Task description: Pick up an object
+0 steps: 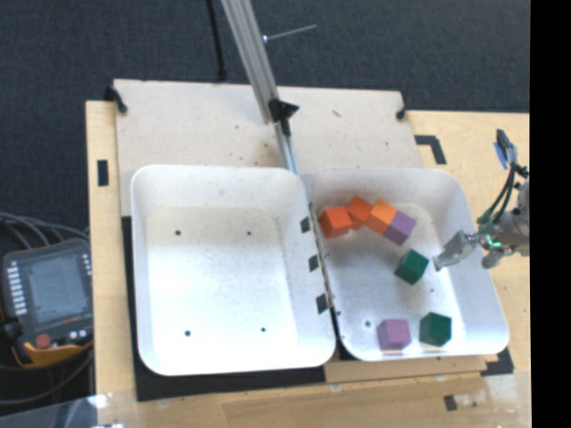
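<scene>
While the arm is reaching in from the right edge of the view, two shallow white bins are sitting side by side on the counter (268, 399). Far to the left of the gripper, beyond the counter's edge, a handheld control pendant (49, 297) is lying with its screen facing up. The left bin (147, 194) is lying well apart from the gripper, on the far side of the divide between the bins. A slanted metal pole (254, 56) is rising from the back of that divide, up and to the left of the gripper. In the right bin (486, 319), up and to the left of the gripper, a row of blocks is curving: an orange block (335, 222), a second orange block (359, 209), a lighter orange block (382, 215) and a pale purple block (401, 227), each touching the next. Just left of the gripper, a green block (411, 267) is lying tilted, close beside the gripper's tip but not between its fingers. Below and to the left, a purple block (393, 333) and a second green block (435, 328) are sitting near the bin's front wall. The gripper (449, 251) is hanging over the right bin's right side, holding nothing visible; how wide it is standing cannot be told.
</scene>
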Tool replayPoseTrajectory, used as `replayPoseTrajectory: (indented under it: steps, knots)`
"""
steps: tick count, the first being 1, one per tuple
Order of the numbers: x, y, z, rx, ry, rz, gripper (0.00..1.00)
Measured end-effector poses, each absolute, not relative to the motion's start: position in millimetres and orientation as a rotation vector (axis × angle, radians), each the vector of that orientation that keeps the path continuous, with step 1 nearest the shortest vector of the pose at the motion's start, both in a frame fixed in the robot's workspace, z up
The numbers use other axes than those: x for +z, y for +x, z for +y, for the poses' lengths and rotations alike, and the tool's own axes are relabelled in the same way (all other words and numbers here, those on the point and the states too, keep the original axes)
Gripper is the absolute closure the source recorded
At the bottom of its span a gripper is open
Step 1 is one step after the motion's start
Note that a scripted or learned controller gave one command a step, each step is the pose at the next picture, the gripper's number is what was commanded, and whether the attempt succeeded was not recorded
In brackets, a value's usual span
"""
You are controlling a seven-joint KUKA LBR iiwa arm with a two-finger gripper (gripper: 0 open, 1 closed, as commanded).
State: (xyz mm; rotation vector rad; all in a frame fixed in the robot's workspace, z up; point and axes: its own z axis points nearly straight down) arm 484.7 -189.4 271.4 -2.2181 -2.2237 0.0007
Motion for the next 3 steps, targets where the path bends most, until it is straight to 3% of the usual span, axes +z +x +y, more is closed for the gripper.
replayPoseTrajectory:
  steps: [1,3]
  knots:
    - [273.1,485.4,-189.5,-0.002,-2.222,-2.225,0.00]
    - [157.4,483.6,-201.1,0.005,-2.221,-2.218,0.00]
